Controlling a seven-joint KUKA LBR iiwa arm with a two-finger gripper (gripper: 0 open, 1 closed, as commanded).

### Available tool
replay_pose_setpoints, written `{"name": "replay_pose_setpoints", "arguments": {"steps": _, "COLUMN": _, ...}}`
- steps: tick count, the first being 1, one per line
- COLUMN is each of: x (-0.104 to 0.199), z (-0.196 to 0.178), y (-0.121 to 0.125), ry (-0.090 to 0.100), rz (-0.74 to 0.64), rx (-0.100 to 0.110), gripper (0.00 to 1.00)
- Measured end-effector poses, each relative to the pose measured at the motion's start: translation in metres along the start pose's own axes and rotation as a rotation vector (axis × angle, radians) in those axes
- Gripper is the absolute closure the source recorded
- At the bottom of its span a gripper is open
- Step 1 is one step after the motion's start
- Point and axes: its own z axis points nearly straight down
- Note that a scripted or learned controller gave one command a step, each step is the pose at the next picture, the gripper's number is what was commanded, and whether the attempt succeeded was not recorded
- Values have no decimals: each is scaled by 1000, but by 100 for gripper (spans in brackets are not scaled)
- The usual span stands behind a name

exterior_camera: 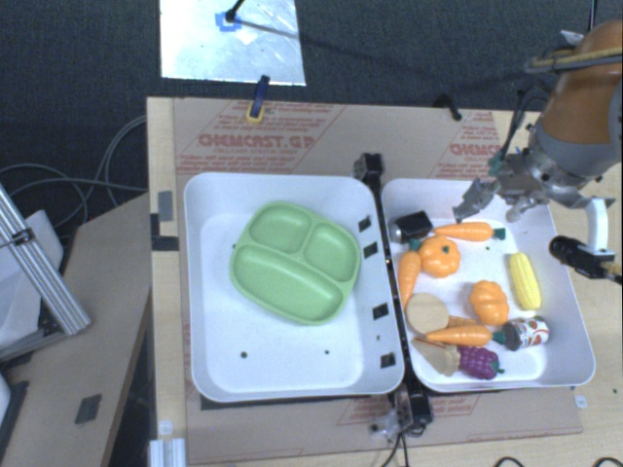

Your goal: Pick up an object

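- arm (584, 95) cut off by right edge, upper part out of frame
- gripper (494, 195) blurry; finger state unclear
- small can (531, 334) label too small to read

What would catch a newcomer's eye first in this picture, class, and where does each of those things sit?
First comes the green divided plate, lying alone in the left bin. Next is the heap of bright toy food in the right bin: a small orange pumpkin, carrots, a yellow corn cob and purple grapes. Above that bin's far edge hangs the gripper on the grey and orange arm.
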Motion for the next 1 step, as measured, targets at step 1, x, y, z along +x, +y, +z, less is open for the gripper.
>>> {"name": "replay_pose_setpoints", "arguments": {"steps": 1, "x": 0, "z": -7, "y": 2, "ry": -2, "rz": -2, "rx": -11, "gripper": 0}}
